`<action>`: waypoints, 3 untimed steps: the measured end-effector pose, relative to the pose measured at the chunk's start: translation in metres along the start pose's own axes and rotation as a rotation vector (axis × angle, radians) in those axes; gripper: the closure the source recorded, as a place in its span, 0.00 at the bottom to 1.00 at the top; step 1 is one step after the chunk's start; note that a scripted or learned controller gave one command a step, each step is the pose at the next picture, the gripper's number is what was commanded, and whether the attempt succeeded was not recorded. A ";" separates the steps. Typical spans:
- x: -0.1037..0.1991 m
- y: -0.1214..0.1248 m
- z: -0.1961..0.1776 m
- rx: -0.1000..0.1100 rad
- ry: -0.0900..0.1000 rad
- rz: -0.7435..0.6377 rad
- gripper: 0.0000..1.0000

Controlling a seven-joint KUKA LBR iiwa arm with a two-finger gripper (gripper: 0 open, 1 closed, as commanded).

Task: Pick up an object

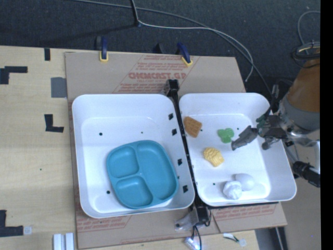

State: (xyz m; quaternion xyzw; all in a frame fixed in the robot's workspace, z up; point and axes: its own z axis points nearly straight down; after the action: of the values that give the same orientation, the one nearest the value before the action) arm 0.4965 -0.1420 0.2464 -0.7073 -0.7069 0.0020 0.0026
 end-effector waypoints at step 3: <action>-0.001 0.006 0.112 0.000 0.000 0.000 0.00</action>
State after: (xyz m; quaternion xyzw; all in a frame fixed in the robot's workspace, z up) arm 0.5019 -0.1433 0.1341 -0.7072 -0.7070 0.0018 0.0025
